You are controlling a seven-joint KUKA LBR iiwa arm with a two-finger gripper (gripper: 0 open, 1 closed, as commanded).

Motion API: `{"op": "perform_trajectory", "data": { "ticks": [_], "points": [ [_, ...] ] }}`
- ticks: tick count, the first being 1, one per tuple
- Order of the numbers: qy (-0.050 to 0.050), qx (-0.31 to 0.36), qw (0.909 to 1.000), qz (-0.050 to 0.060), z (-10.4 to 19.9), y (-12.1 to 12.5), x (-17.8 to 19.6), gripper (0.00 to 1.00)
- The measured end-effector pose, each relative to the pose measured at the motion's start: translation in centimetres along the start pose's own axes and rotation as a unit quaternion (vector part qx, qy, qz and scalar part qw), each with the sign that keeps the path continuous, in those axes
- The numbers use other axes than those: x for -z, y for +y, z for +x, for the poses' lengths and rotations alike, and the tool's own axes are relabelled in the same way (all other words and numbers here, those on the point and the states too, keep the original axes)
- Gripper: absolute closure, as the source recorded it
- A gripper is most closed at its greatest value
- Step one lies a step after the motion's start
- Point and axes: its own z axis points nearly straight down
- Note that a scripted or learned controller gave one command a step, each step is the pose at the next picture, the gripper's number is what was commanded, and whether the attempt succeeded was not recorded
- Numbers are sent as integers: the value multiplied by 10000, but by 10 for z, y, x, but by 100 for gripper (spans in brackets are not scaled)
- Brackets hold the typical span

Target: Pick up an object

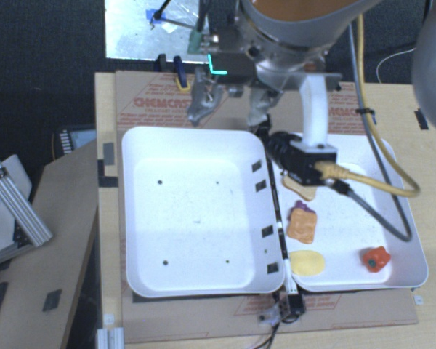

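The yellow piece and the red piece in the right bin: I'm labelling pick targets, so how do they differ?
The yellow piece is a flat, pale oval; the red piece is lumpier, with a dark green spot. The yellow piece is broader, the red piece more compact. The yellow piece lies by the bin's left wall, just below the orange piece; the red piece sits alone near the right wall. Both rest on the right bin floor.

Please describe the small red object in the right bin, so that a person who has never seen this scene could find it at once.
Look at the right bin of the two white bins, and go to its near right corner. The small red object lies there alone, with a dark green spot on it. Its neighbours, the yellow disc and the orange piece, lie close to the bins' shared edge.
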Motion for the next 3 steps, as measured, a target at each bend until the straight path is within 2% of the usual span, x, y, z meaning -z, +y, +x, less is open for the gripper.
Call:
{"op": "perform_trajectory", "data": {
  "ticks": [1, 2, 3],
  "points": [
    [11, 14, 10000, -13, 0, 0, 12, 100],
    [9, 18, 10000, -8, 0, 0, 11, 0],
    [9, 18, 10000, -8, 0, 0, 11, 0]
  ]
}}
